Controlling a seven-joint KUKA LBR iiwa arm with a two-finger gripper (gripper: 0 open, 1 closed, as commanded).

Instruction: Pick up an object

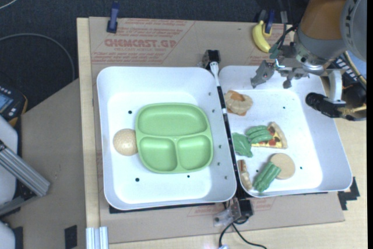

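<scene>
Pizza slice [271, 136] lying flat in right bin [326, 143]. Just left of slice: green leaf [241, 144]. Below slice: round cookie [284, 164], green pod [266, 177]. Above and left of slice: pastry [238, 102]. Well above slice, over bin's top edge: gripper [274, 74], fingers apart, holding nothing. Far left of slice: green tray [173, 137].

Setting: robotics lab test bench. Evidence: industrial arm [332, 3] with orange band at the bench's far right corner; two white bins [111, 125] on a brown board [140, 41] printed CHEMCAST; toy food [268, 137] as test objects; loose cables [35, 44] on dark carpet; aluminium framing [23, 175] off the left edge.
</scene>
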